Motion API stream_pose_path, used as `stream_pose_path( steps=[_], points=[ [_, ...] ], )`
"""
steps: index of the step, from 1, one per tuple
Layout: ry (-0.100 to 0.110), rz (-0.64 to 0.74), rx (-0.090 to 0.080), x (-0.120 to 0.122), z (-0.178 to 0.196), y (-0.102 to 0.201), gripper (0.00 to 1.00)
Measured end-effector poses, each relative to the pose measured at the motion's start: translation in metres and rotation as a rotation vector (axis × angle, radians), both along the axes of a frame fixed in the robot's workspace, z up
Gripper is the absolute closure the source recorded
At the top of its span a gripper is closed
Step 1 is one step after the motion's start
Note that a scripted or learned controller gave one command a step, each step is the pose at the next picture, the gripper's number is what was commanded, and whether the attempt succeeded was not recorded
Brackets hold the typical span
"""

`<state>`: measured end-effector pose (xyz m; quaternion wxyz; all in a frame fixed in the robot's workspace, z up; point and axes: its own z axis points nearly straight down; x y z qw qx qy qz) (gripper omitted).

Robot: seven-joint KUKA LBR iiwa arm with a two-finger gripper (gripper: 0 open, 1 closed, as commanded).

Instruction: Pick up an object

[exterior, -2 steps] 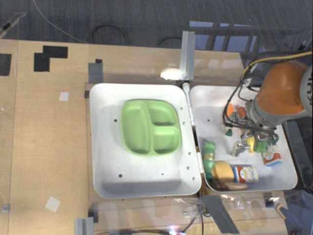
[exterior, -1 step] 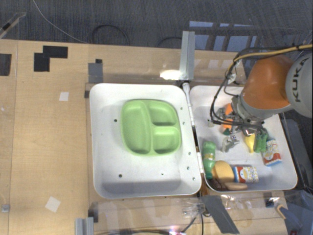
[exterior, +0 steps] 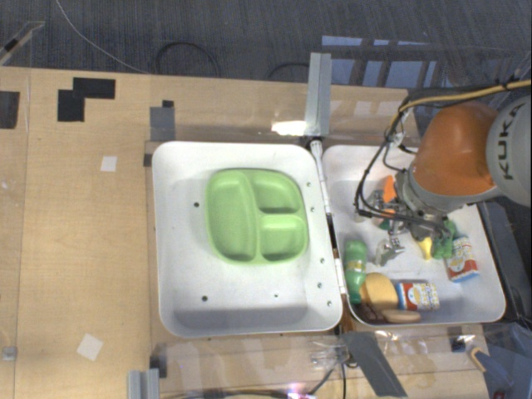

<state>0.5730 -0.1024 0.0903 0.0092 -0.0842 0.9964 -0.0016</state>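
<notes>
So the arm [exterior: 465,152] comes in from the right and hangs over the right bin [exterior: 490,302], with its orange band sitting right above the pile of stuff. The gripper [exterior: 392,248] is low inside that bin, next to a tangle of black cables. Honestly I can't tell whether the fingers are apart or closed, the metal bits are too small and blurry, and I can't see anything clearly between them.

The right bin has all the small things: a green bottle [exterior: 356,260] by the left wall, a yellow block [exterior: 378,289] just below it, a little can with a red and white label [exterior: 416,295] beside that, and another red and white packet [exterior: 461,260] over to the right, near something green.

The left bin [exterior: 179,298] holds a green divided plate [exterior: 253,214], lying flat around the middle.
</notes>
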Motion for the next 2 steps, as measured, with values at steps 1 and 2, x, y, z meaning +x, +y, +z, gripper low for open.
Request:
stream_pose_path(
  steps=[1,2],
  points=[
    [0.006,0.056,0.000,0.073,-0.002,-0.033,0.00],
    [0.006,0.073,0.000,0.035,-0.001,-0.035,0.00]
  ],
)
